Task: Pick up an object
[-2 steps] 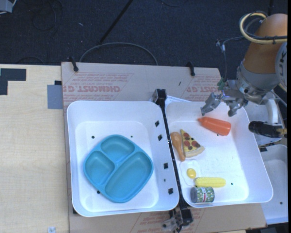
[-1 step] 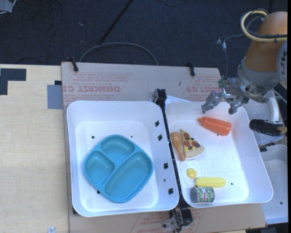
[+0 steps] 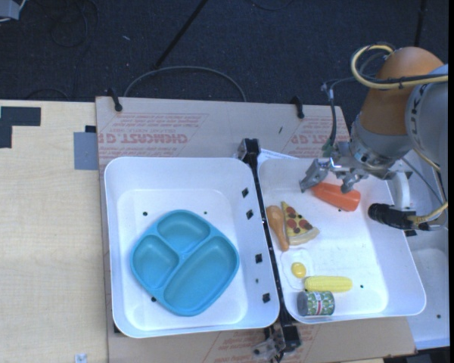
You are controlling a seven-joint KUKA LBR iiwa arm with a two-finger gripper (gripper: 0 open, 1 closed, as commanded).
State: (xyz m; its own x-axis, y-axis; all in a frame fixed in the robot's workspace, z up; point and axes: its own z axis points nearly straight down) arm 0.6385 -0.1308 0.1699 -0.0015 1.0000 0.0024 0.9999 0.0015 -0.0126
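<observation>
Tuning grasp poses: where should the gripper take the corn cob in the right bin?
Grip the corn cob at mid-length, from straight above, fingers closing across its narrow width. It lies flat, long axis left-right; the green can crowds its near side, so stay centred.

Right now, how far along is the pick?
Done: the claw has reached the right white bin, low over the orange carrot-shaped toy, one finger on each side. In hand: nothing clearly gripped; the carrot appears to lie on the bin floor. Left: closing and lifting. The pizza slice toy, yellow corn cob and small can lie untouched.
</observation>
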